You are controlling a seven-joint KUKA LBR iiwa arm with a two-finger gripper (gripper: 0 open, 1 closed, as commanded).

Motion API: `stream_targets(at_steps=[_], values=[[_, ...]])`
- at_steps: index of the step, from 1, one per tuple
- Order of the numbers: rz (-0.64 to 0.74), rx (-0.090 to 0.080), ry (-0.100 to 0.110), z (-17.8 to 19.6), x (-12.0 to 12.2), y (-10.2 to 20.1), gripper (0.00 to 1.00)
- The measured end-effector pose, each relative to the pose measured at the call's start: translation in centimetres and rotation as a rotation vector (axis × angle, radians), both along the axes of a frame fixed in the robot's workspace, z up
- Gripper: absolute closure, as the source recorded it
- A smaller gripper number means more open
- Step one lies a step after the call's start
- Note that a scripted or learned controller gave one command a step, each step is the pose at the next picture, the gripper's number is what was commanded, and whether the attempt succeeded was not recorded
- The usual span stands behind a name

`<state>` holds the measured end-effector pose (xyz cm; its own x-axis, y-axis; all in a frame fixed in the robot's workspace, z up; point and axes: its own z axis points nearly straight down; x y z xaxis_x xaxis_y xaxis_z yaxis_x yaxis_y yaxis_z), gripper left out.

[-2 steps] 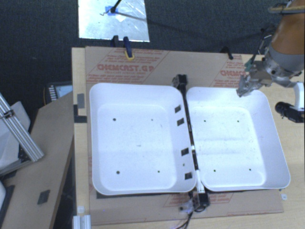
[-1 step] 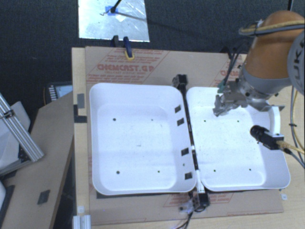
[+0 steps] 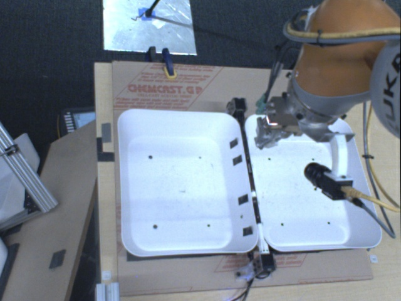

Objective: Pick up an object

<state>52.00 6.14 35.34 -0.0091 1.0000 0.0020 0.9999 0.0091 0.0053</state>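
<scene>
With the tool (image 3: 268, 132) low in the right bin's (image 3: 313, 234) upper-left corner, grip unreadable, we should confirm a catch before lifting.

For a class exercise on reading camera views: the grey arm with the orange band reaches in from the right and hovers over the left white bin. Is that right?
Not quite. In the camera view the arm reaches from the right, but its gripper is over the right bin, not the left bin.

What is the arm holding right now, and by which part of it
It cannot be told. The end effector sits low over the right bin, near its upper left corner, and no object is visible at it.
</scene>
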Motion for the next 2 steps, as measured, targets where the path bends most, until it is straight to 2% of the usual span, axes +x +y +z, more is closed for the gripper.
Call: stream_targets(at_steps=[1, 2], values=[[-0.004, -0.001, 0.003, 1.6, 0.5, 2.1, 1.0], [-0.002, 0.0, 0.001, 5.6, -0.4, 7.8, 1.0]])
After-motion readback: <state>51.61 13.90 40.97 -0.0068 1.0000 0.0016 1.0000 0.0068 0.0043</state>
